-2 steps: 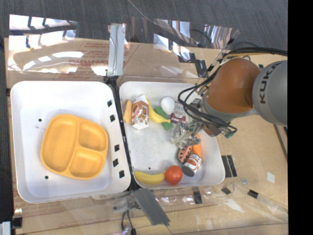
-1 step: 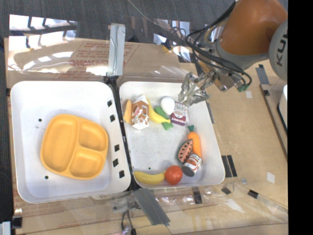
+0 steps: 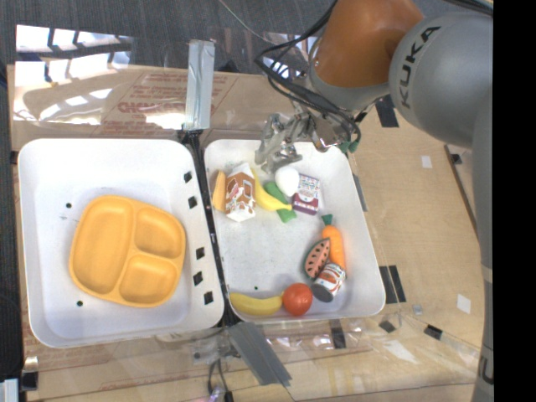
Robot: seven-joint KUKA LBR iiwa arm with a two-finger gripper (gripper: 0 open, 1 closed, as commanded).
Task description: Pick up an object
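The tool (image 3: 276, 145), jaw state I cannot tell, should descend squarely over the white egg (image 3: 287, 180), avoiding the milk carton (image 3: 240, 193).

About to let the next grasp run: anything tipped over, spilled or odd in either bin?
Nothing spilled or broken. The toy food in the right bin is a loose jumble: the small can lies on its side against the carrot. The yellow tray lies flat in the left bin.

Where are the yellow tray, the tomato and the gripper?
yellow tray (image 3: 126, 249): camera view, on its central divider, left bin.
tomato (image 3: 296, 299): camera view, middle of its red skin, right bin.
gripper (image 3: 276, 151): camera view, between its fingertips, over right bin.
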